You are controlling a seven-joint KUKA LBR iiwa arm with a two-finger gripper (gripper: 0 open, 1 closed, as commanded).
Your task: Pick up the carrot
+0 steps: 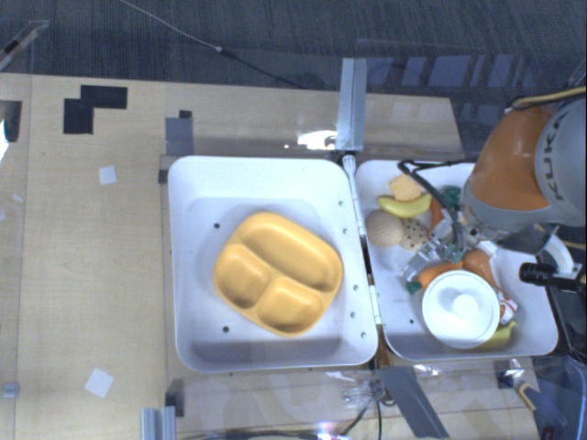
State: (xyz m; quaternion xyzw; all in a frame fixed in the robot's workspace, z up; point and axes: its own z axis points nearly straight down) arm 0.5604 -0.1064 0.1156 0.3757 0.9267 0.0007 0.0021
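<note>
Gripper (451,242), jaw state impossible to tell, down in right bin (547,337) among carrot (437,272), banana (404,206), white bowl (461,307).

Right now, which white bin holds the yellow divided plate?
The left bin; the yellow plate lies there alone, while the right bin holds the mixed items.

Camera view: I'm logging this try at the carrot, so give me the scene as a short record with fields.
left bin: yellow divided plate
right bin: banana, white bowl, carrot, other toy foods
arm: over right bin
pincer: low among the toy foods, just above the carrot
grasp: none visible
</note>
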